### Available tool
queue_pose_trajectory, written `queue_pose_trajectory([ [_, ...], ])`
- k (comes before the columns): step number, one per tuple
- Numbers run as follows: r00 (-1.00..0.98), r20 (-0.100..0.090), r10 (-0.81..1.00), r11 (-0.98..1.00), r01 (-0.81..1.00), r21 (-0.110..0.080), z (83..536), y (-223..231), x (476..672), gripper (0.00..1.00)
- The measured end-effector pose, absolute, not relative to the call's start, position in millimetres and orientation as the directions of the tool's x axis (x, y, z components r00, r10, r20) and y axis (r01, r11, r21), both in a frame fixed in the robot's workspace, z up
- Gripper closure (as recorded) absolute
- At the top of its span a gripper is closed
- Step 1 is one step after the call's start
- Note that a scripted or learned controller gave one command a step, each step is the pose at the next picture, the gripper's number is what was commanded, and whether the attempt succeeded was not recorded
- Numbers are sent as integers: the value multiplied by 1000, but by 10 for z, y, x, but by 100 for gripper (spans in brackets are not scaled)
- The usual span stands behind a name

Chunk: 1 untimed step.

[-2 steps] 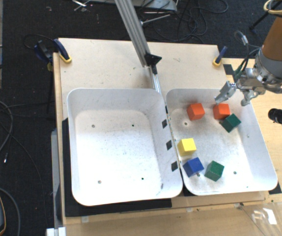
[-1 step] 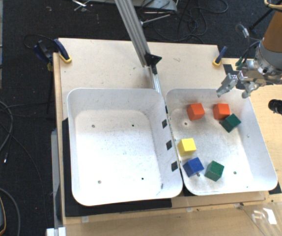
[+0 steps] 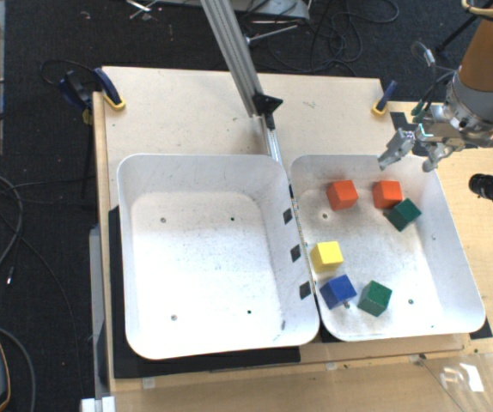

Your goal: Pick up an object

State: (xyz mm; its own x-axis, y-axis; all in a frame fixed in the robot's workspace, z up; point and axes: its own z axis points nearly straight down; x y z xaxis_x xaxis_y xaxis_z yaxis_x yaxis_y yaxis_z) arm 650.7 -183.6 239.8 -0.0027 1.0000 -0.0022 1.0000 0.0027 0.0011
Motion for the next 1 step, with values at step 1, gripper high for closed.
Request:
queue_pose_trajectory([
  [1,0,-2,1000,0,1000,5,2807,-1832,6309,0],
])
